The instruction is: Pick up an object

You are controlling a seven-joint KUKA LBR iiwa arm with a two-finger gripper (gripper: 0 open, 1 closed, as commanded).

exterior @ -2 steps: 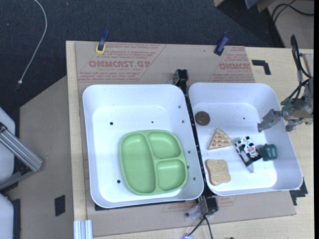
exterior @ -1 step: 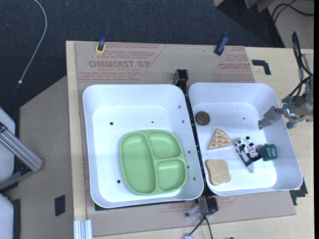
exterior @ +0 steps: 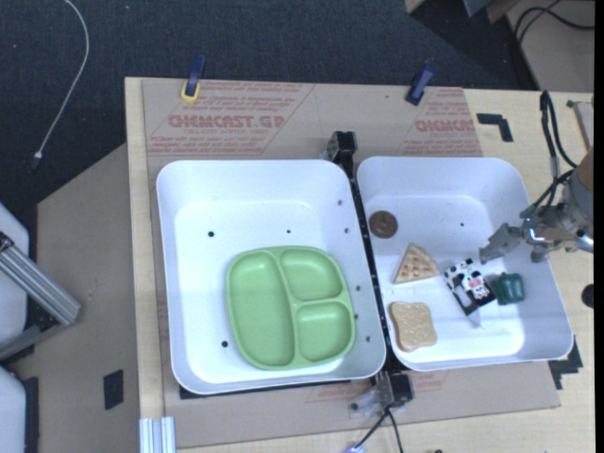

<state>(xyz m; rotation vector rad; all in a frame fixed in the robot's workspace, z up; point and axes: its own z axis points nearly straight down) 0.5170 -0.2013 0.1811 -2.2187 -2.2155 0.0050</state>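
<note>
Two white bins sit side by side on the tabletop [exterior: 142, 253]. The right bin [exterior: 528, 343] is the one to look at first, and everything else is told from it.

Inside the right bin, near its left wall and toward the back, lies a small round brown cookie [exterior: 382, 223]. Closer to the front from the cookie is a toy pizza slice [exterior: 414, 264], shaped like a triangle. Closer still to the front wall is a tan slice of toy bread [exterior: 412, 326]. More to the right side of the bin is a little black and white toy cow [exterior: 467, 282], and a small green block [exterior: 511, 289] lies just beside it, on its right.

The gripper [exterior: 502, 242] hangs over the right side of the right bin, a little behind the cow and the green block. It comes in from the grey arm [exterior: 566, 225] at the bin's right edge. Nothing sits between its fingers. I cannot tell if they are wide or narrow.

The left bin [exterior: 189, 196] touches the right bin along its left wall. In it lies a green plate [exterior: 288, 305] with three parts.

Two blue clips, one [exterior: 193, 75] behind the left bin and another [exterior: 421, 81] behind the right bin, sit at the back edge of the tabletop.
</note>
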